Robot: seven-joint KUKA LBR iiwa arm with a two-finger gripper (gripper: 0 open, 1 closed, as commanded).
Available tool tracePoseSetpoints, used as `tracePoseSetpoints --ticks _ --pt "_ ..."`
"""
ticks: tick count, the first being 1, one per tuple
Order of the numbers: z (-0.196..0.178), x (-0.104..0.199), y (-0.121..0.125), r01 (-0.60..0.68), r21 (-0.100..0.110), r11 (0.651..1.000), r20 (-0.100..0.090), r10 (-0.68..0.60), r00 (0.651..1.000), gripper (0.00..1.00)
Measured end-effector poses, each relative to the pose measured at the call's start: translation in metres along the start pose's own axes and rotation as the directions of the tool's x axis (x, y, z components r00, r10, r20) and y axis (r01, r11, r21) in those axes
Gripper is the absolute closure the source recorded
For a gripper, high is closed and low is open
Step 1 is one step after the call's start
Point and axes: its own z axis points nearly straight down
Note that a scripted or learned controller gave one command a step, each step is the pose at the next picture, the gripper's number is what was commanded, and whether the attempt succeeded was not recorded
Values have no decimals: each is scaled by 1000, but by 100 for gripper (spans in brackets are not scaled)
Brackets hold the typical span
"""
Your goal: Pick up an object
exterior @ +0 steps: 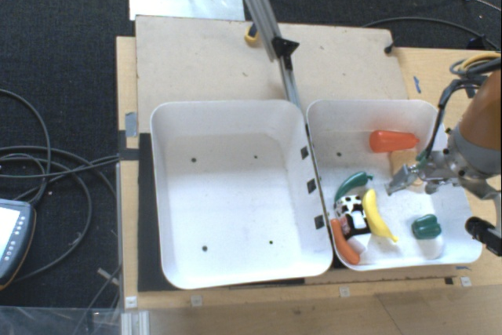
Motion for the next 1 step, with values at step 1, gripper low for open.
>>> tracePoseSetpoints --ticks 1 --pt "-13 0 2 2 -6 1000 2 -2 1000 100"
